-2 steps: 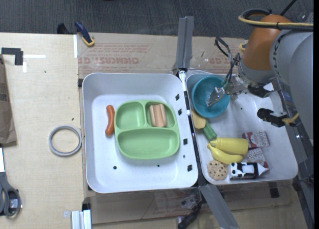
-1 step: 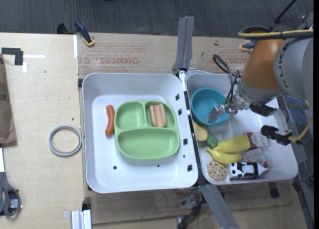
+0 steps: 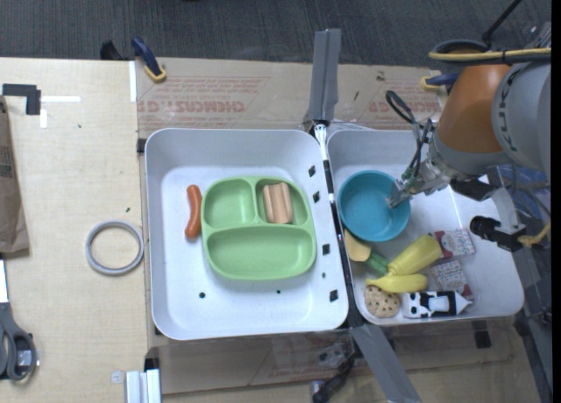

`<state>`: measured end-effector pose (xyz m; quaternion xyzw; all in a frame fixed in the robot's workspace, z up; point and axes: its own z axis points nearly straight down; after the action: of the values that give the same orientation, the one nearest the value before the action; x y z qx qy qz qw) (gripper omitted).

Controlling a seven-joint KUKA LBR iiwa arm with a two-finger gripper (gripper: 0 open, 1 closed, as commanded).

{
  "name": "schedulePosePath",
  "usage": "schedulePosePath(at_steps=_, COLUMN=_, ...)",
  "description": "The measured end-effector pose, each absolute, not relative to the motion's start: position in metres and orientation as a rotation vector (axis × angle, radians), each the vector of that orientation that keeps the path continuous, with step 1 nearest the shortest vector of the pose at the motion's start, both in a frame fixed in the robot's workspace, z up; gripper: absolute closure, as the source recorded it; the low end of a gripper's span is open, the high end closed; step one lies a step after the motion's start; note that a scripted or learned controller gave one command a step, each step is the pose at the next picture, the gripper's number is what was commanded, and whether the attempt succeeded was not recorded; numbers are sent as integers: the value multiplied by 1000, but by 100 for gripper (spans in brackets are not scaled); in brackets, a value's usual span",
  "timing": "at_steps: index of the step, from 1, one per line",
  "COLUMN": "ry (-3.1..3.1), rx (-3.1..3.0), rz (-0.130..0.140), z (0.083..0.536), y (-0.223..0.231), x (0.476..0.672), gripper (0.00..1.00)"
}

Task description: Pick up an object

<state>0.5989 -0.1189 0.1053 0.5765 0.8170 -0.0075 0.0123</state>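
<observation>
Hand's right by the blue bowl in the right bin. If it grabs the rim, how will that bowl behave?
The blue bowl looks like thin, rigid plastic, so probably light and stiff. Its smooth rim may slip in the hand. Gripped on one side, it would likely tilt, and it could nudge the yellow corn lying close beside it.

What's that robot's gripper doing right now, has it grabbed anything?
Gripper: down at the right rim of the blue bowl in the right bin; whether it is open, closed or holding anything cannot be told.
</observation>
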Motion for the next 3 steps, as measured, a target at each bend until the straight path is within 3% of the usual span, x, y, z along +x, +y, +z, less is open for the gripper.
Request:
schedulePosePath(at_steps=1, ry=2328, rx=2088, rz=-2, z=196, y=-67, x=641, gripper=100)
schedulePosePath(at_steps=2, ry=2270, rx=2161, rz=-10, z=141, y=-104, x=658, gripper=100)
schedulePosePath(at_steps=3, ry=2099, rx=2338, rz=-6, z=239, y=-79, x=659, gripper=100)
